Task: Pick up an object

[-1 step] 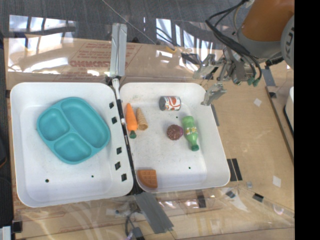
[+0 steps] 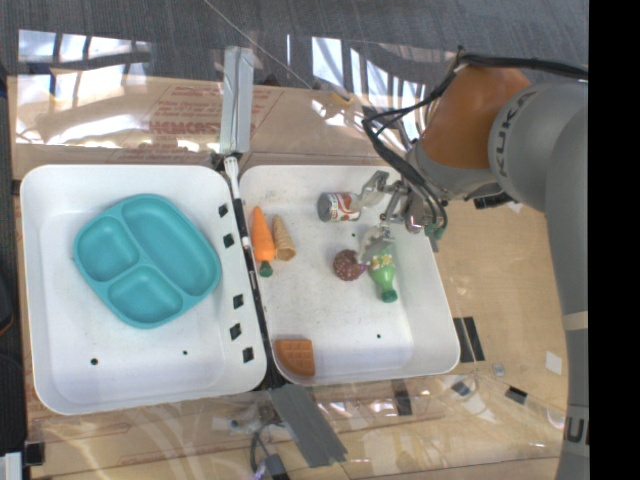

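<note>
My gripper (image 2: 376, 211) hangs over the right bin (image 2: 425, 338) near its right wall, open, with nothing between its fingers. Just left of the fingertips lies a small red and silver can (image 2: 339, 206) on its side. Below the lower finger (image 2: 376, 236) sit a brown round piece (image 2: 348, 264) and a green bottle-like toy (image 2: 384, 276). An orange carrot (image 2: 262, 236) and a tan cone (image 2: 284, 238) lie by the bin's left wall. A waffle piece (image 2: 295, 356) rests in the front left corner.
The left bin (image 2: 60, 368) holds a teal divided plate (image 2: 147, 258). A row of black clips runs along the wall between the bins (image 2: 240, 278). The grey arm with its orange band (image 2: 470, 118) and cables comes in from the upper right.
</note>
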Controlling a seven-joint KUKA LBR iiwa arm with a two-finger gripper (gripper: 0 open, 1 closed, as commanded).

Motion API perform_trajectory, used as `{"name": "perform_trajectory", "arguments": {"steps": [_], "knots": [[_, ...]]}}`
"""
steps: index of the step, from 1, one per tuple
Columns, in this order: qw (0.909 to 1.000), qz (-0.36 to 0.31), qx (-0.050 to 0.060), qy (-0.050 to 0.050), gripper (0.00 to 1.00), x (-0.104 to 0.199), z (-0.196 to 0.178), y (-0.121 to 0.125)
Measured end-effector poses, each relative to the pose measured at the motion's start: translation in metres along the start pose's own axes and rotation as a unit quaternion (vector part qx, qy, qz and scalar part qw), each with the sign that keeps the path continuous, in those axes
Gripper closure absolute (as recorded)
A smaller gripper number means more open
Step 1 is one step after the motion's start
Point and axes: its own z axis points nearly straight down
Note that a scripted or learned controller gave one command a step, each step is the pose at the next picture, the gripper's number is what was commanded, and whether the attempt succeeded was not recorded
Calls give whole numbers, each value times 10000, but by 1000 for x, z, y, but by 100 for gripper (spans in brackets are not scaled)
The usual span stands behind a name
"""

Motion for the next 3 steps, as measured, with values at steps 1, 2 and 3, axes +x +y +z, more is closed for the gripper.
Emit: {"name": "perform_trajectory", "arguments": {"steps": [1, 2, 3], "knots": [[9992, 383, -10, 78, 0, 68, 36, -10], [9994, 334, -7, 55, 100, 66, 24, -8], [9983, -582, -26, 86, 100, 45, 38, 43]]}}
